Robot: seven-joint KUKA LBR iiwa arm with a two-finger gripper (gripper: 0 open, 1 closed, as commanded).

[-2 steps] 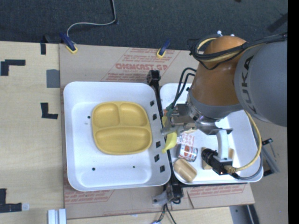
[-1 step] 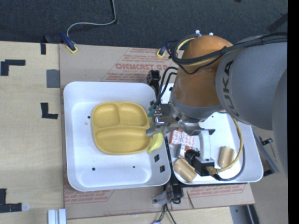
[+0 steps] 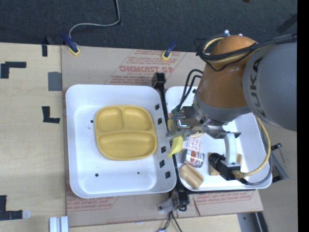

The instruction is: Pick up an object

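Yellow three-compartment plastic plate (image 3: 126, 132) lies apart at nine o'clock, while the gripper (image 3: 179, 135), its opening impossible to tell, hangs over the right white bin's (image 3: 256, 129) clutter, likely choosing.

A yellow divided plate (image 3: 126, 132) lies flat in the left white bin (image 3: 79, 144), right side up.

The arm (image 3: 231, 81) hides much of the right bin (image 3: 251, 124), perhaps half.

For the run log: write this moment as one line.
arm: over right bin | end effector: low among items | grasp: unconfirmed | left bin: yellow divided plate
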